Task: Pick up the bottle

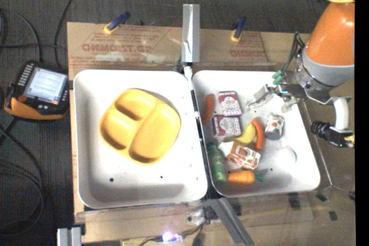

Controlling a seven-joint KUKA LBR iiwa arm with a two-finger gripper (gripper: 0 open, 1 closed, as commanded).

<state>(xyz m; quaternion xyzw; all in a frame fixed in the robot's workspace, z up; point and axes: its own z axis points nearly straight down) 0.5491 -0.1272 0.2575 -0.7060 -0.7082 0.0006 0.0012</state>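
Green bottle (pixel 217 163) at bin's left wall, well apart from tool (pixel 275 95), spread, holding nothing

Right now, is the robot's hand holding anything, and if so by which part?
Nothing is held. The hand hovers open over the right bin's upper area, and the green bottle lies untouched by the bin's left wall.

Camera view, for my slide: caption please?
Claw hovers over right bin; green bottle lies by its left wall.

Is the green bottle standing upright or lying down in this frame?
Lying down. The green bottle rests on its side along the right bin's left wall, its length flat on the floor, beside the carrot.
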